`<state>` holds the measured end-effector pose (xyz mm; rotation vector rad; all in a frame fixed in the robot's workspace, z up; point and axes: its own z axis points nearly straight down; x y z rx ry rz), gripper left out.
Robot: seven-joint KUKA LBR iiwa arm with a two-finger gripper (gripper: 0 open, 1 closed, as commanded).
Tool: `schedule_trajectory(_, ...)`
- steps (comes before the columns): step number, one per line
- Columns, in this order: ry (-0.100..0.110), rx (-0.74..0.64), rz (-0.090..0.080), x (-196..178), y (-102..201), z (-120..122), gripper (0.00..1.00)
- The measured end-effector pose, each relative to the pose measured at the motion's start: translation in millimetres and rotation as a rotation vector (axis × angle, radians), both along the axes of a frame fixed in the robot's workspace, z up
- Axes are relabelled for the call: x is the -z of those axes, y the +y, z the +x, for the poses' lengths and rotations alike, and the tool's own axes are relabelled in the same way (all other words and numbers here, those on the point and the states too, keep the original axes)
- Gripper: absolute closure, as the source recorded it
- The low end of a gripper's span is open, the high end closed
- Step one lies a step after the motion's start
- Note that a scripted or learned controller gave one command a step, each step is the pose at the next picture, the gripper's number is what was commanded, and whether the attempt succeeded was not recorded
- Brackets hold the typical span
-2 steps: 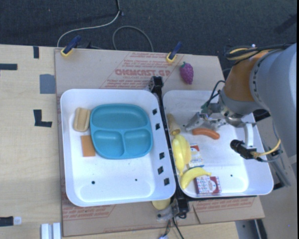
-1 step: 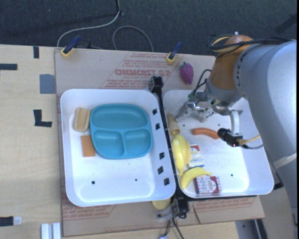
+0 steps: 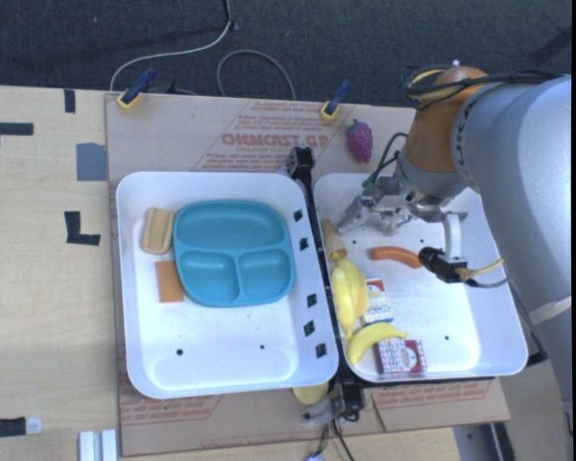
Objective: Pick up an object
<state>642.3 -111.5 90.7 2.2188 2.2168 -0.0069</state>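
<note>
right bin (image 3: 490,349), fruit crowding its left wall, has the claw (image 3: 350,221) near its rear edge, grip unclear.

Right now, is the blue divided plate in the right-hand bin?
No, the blue plate lies in the left bin, beside two tan pieces.

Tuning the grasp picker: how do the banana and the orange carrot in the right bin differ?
The banana is yellow, thick and curved; the carrot is orange, slim and nearly straight. The banana touches the red box near the front wall; the carrot lies apart, mid-bin. Both lie flat in the right bin.
</note>
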Motion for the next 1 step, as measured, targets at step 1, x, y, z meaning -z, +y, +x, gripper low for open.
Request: schedule_trajectory(1,0.001,0.002,-0.007,4.5,2.9,3.2,0.00)
